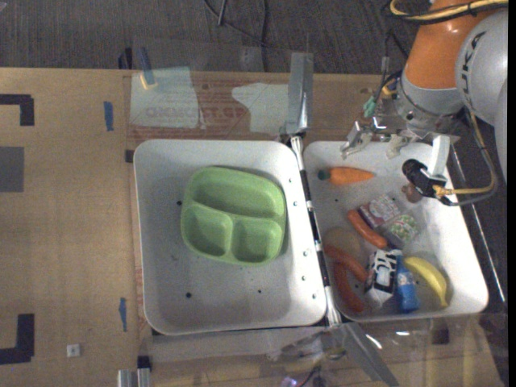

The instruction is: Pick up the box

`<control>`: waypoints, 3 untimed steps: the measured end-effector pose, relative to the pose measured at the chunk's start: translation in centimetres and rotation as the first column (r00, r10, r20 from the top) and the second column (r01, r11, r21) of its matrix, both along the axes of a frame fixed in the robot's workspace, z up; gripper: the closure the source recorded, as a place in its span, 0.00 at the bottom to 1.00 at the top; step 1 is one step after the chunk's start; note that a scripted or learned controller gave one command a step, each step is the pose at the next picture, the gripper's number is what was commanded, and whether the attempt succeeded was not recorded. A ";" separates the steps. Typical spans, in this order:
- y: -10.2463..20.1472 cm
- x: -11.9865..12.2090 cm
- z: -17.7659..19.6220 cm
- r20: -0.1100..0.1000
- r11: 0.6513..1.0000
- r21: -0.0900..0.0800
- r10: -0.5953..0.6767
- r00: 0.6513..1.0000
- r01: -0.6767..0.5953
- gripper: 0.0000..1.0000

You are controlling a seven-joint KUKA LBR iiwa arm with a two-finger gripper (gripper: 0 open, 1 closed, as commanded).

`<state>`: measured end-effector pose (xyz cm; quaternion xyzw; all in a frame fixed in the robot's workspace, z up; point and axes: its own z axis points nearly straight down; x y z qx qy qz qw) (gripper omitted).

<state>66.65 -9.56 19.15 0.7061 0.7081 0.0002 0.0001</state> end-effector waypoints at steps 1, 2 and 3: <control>3.3 0.1 -0.6 -0.001 0.998 0.000 0.061 0.998 -0.061 0.00; 0.3 -5.2 -9.7 0.014 1.000 -0.001 -0.011 1.000 0.011 0.00; -0.1 -15.0 0.5 -0.003 0.980 0.001 -0.201 0.980 0.201 0.00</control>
